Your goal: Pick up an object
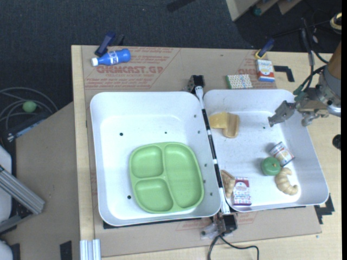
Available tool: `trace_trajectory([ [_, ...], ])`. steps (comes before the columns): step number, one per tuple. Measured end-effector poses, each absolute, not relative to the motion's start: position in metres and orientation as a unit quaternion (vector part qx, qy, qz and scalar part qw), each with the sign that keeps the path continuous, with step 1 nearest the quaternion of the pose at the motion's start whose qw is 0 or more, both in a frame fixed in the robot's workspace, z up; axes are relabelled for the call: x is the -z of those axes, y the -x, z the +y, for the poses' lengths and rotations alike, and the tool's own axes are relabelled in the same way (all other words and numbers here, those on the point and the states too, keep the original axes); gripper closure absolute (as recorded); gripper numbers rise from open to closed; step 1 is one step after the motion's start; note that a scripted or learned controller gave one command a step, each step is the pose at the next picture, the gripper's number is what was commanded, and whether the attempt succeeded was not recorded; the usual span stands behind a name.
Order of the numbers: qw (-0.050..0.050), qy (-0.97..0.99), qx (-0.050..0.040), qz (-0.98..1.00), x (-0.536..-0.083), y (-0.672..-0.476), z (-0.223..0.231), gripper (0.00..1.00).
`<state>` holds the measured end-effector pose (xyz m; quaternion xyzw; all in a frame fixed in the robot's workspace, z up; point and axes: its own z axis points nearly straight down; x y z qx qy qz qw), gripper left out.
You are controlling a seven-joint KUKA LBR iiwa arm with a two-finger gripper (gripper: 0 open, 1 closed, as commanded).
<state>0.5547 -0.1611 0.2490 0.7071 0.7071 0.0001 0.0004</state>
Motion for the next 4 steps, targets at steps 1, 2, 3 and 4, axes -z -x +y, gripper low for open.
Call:
trace_trajectory([
  [1,0.000,-0.707,0.0003,0.707,-0.203,-0.483,-0.166,0.00],
  [2,0.000,-0.707,-0.0002,0.707,-0.084,-0.497,-0.147,0.00],
  [3,0.002,-0.707,-0.0011,0.707,-0.096,-0.498,-0.147,1.00],
  [4,0.000,-0.707,-0.0006,0.708,-0.185,-0.480,-0.088,1.00],
])
